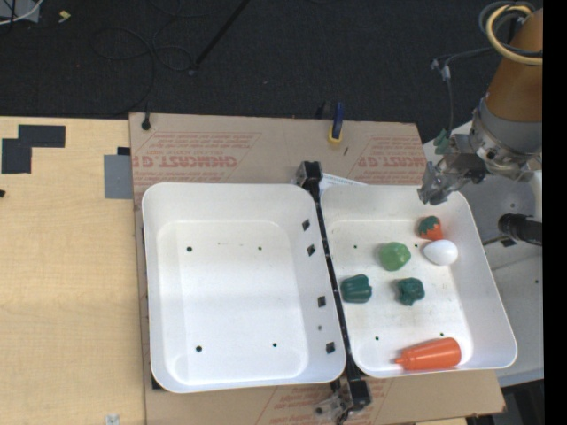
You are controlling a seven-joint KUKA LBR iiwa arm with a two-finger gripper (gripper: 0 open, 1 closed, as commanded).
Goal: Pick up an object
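six small objects (395,257) scattered in right bin (496,312).

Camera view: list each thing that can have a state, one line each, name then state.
gripper: above the right bin's far right corner, nothing seen in it
red and green object: lying in the right bin, near the gripper
white egg-shaped object: lying in the right bin, untouched
light green object: lying in the right bin
two dark green objects: lying apart in the right bin
orange object: lying on its side by the near wall
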